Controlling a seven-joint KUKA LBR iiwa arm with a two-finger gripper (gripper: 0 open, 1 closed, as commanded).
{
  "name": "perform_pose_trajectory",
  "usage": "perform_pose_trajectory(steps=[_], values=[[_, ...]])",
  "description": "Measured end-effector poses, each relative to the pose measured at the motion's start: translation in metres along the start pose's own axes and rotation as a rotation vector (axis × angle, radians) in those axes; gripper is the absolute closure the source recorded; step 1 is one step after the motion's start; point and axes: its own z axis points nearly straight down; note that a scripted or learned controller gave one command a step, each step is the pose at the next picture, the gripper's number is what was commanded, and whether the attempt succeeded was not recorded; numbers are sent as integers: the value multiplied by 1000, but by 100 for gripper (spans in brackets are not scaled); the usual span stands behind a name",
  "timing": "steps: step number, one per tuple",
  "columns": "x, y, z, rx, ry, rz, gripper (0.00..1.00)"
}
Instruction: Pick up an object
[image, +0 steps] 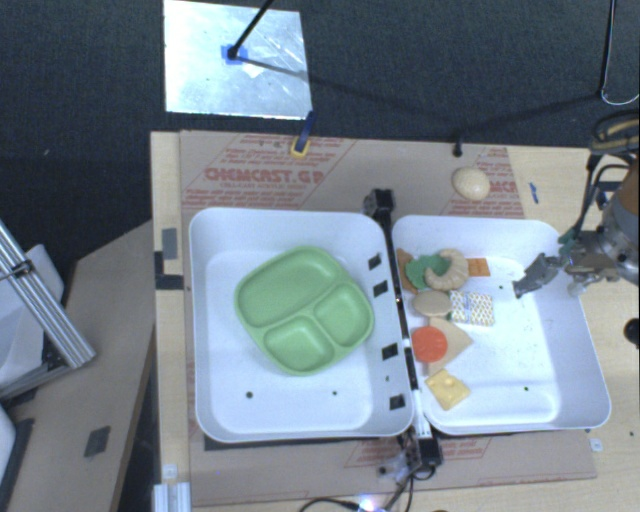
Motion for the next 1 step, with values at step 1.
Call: perform_pose_trajectory(steps=[1], values=[[0,2,-6,-12,-3,-3,0]])
